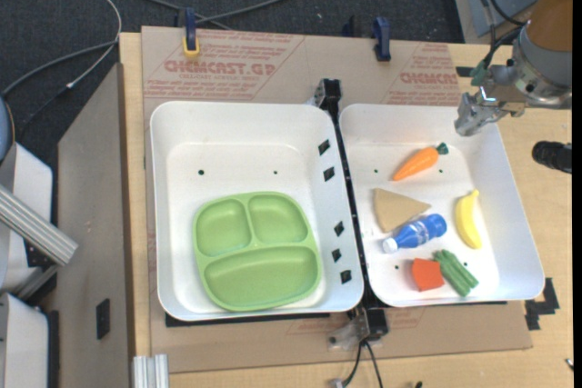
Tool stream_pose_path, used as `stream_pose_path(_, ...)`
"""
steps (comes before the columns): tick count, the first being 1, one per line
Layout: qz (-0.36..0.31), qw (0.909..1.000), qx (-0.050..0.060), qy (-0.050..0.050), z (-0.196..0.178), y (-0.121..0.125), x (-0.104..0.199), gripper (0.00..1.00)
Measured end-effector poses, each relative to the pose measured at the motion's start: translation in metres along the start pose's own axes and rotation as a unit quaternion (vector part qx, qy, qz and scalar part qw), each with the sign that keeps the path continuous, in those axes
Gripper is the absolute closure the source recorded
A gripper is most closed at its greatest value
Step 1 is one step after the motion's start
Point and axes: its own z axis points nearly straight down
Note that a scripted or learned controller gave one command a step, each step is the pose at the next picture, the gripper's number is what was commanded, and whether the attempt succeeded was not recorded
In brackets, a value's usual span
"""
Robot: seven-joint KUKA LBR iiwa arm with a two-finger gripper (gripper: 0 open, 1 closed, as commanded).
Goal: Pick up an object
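Hovering gripper, carrot just below-left

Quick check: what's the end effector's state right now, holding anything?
End effector: above the right bin's far corner, nothing seen in it; open or closed cannot be told.

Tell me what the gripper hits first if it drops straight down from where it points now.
Probably bare floor of the right bin near its far corner. The gripper sits beyond the carrot, though depth is unclear.
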Motion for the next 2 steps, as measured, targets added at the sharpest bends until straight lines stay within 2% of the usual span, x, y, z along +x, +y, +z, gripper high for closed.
stream_pose_path(2,-0.002,1.0000,0.005,0.002,0.025,0.007,0.099,1.00)
